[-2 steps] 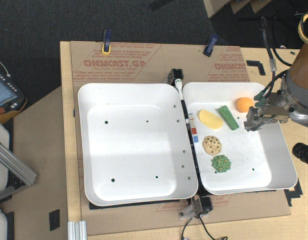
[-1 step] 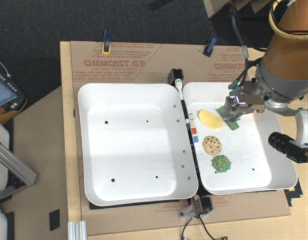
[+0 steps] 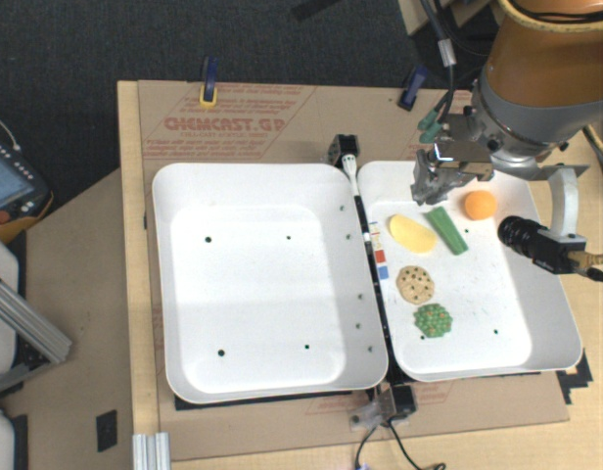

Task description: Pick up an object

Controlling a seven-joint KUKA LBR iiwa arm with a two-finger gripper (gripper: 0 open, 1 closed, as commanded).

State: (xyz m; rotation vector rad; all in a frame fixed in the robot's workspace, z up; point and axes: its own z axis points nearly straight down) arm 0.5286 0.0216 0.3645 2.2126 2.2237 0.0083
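Observation:
The right bin [image 3: 536, 331] holds a yellow oval piece [image 3: 411, 233], a green stick [image 3: 445, 231], an orange ball [image 3: 480, 205], a speckled tan cookie [image 3: 415, 284] and a green bumpy disc [image 3: 434, 320]. My gripper [image 3: 431, 194] hangs over the bin's far left part, just above the green stick's upper end and right of the yellow piece. Nothing shows between its fingers.
The left bin [image 3: 184, 262] lies beside the right one, with a black divider strip [image 3: 365, 253] between them. A black cylinder on a bracket [image 3: 532, 240] sticks in over the right bin's right side. Blue clamps [image 3: 209, 81] sit on the cardboard's far edge.

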